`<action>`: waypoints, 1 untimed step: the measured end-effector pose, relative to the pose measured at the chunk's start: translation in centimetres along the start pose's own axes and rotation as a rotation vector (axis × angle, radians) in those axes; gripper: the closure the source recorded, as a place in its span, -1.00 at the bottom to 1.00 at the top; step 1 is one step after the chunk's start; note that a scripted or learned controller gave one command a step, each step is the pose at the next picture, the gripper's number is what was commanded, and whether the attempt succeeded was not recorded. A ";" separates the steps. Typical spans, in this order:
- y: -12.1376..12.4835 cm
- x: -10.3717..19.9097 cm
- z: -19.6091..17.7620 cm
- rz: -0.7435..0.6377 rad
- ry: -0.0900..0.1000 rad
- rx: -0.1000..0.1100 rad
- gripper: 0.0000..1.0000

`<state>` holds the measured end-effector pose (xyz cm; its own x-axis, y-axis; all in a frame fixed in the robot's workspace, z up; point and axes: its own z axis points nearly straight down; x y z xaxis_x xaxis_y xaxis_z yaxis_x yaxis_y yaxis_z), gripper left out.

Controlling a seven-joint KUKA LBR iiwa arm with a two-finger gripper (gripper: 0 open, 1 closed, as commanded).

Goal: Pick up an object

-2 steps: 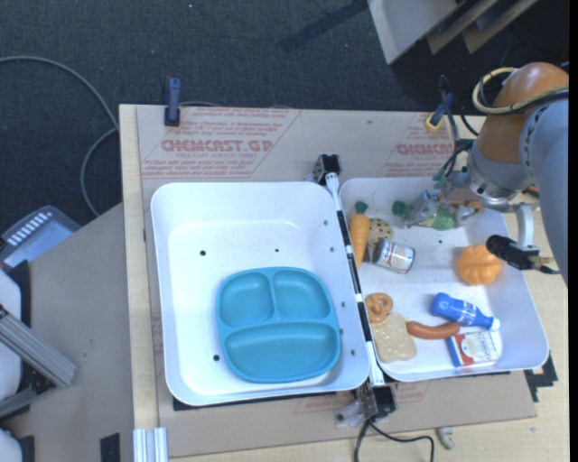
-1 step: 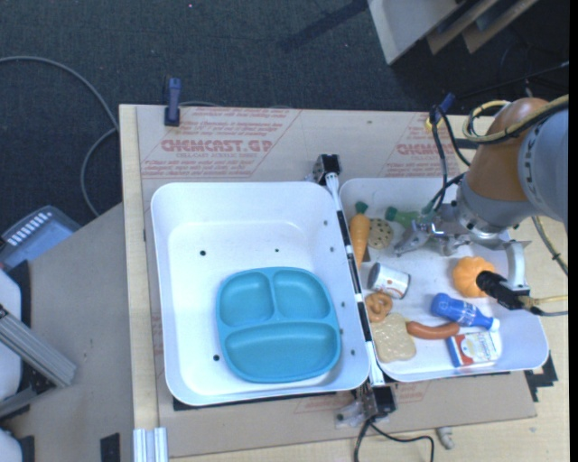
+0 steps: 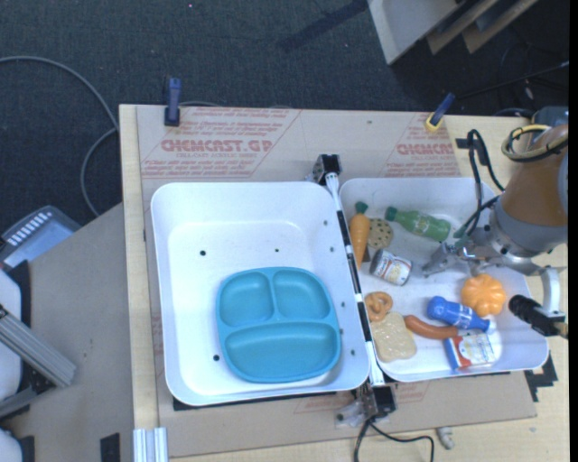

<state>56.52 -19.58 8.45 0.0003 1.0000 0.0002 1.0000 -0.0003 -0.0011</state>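
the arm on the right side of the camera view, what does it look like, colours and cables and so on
The arm has a broad orange band with a rounded grey section below it. Yellow and dark cables loop near its top at the frame's edge, and a black cable curves down beside it. Its gripper is a slim grey metal piece ending in thin fingers.

Arm [image 3: 535, 194]: cut off at the right edge of the frame; upper links out of view.
Gripper [image 3: 444, 262]: small and blurred; finger state not readable.
Right bin [image 3: 424, 191]: far-right wall hidden under the arm.
Jar [image 3: 391, 267]: label too small to read.
Packet [image 3: 471, 350], lower right: print illegible.
Grey device [image 3: 32, 231], left edge: partly cropped, kind unclear.
Boards [image 3: 452, 27], upper right: cut by the top edge.
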 end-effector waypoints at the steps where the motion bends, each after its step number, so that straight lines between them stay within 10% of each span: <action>1: -7.4 -2.2 0.1 -0.001 0.005 0.003 -1.00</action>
<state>49.13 -21.82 8.40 -0.0010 1.0000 0.0054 1.0000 0.0010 -0.0036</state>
